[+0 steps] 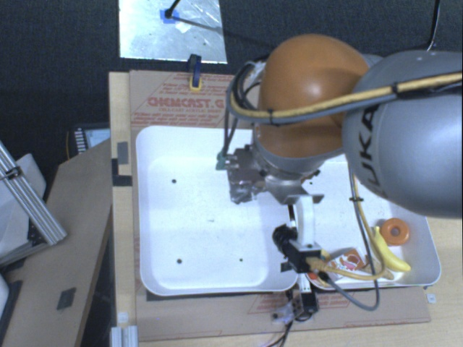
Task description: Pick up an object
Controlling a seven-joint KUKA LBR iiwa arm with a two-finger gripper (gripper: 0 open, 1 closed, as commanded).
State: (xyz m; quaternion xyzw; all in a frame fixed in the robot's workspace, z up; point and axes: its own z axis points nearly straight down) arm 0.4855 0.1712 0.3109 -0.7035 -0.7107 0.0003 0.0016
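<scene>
Gripper (241, 183) — over the left bin (187, 219), near its right wall

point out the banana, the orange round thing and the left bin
banana (384, 254), camera view, on the middle of its yellow curve
orange round thing (395, 231), camera view, on its top face
left bin (155, 194), camera view, on the bare white floor near its left wall

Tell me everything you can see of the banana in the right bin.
The banana is yellow, smooth and curved, and looks like a toy. It lies flat on the floor of the right bin, near the corner at the view's lower right. Its far end lies beside an orange ring; whether they touch is unclear.
</scene>
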